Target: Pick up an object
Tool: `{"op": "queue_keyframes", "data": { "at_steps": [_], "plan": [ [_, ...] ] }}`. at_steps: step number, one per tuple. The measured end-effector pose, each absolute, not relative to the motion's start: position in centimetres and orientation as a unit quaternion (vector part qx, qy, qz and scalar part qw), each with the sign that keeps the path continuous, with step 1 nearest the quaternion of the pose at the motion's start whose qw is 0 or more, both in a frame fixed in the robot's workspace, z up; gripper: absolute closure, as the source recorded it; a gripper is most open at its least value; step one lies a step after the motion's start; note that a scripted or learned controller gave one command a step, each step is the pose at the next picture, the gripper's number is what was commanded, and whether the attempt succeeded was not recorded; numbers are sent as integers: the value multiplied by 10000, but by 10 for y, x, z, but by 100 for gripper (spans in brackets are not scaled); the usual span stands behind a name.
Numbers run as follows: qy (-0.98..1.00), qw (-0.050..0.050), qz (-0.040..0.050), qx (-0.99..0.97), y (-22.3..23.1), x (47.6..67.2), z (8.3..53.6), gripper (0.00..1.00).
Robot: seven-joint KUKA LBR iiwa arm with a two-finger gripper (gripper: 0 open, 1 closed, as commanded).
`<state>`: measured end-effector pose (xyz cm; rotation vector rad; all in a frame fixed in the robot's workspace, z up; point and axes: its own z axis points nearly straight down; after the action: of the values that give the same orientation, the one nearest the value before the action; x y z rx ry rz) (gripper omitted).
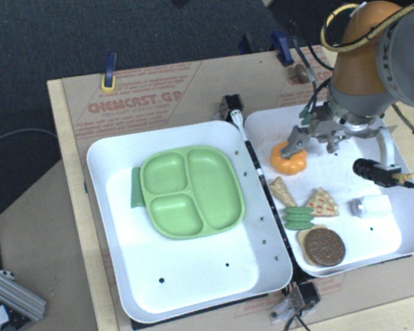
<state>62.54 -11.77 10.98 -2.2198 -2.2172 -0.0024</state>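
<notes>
Camera view: arm in from right, fingers point(297, 141) low over right bin point(405, 234), far-left part, touching top of orange pumpkin-like toy point(288, 162). Spread or pinching: cannot tell. Near-left corner of same bin: brown round cookie point(324, 247), green beans point(299, 217), waffle wedge point(323, 202), tan piece point(282, 191). Left bin point(125, 236): green divided plate point(192, 190) at centre.

Dark grey carpet point(91, 23) surrounds a bench point(91, 218) topped with brown printed board. Cables point(8, 141) trail across the floor off its left edge, and a blue clamp point(109, 71) grips the far edge.
</notes>
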Motion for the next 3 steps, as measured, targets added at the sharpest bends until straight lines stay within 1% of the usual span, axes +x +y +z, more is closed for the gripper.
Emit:
{"op": "queue_keyframes", "data": {
  "at_steps": [1, 2, 3],
  "plan": [
    [-7079, -49, -54, -7063, -117, 631, 106, 0],
    [-7080, -83, -82, -7062, -117, 633, 119, 100],
    [-7074, -23, -15, -7068, -114, 625, 175, 100]
  ]
}}
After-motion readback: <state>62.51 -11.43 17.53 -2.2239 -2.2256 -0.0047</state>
